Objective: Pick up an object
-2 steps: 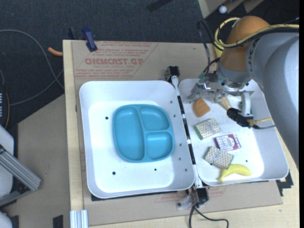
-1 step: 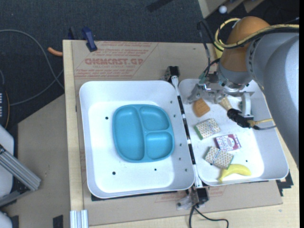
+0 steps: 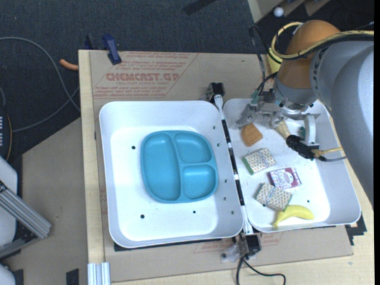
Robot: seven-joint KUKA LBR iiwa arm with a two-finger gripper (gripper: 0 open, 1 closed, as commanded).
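The right bin (image 3: 338, 189) holds several small things. A tan cracker-like piece (image 3: 252, 135) lies near its back left corner. In front of it are a green-patterned packet (image 3: 259, 160), a purple and white packet (image 3: 283, 177), a checked packet (image 3: 273, 197) and a yellow banana (image 3: 294, 214). My gripper (image 3: 265, 115) hangs low over the back of this bin, just above and behind the tan piece, under the orange-banded wrist (image 3: 306, 43). Nothing shows in its grasp.
A blue divided plate (image 3: 177, 165) lies in the middle of the left bin (image 3: 119, 135). The bins meet at a black-clipped ridge (image 3: 231, 159). The grey arm (image 3: 356, 88) covers the right bin's back right corner. Cardboard (image 3: 142, 73) lies behind the bins.
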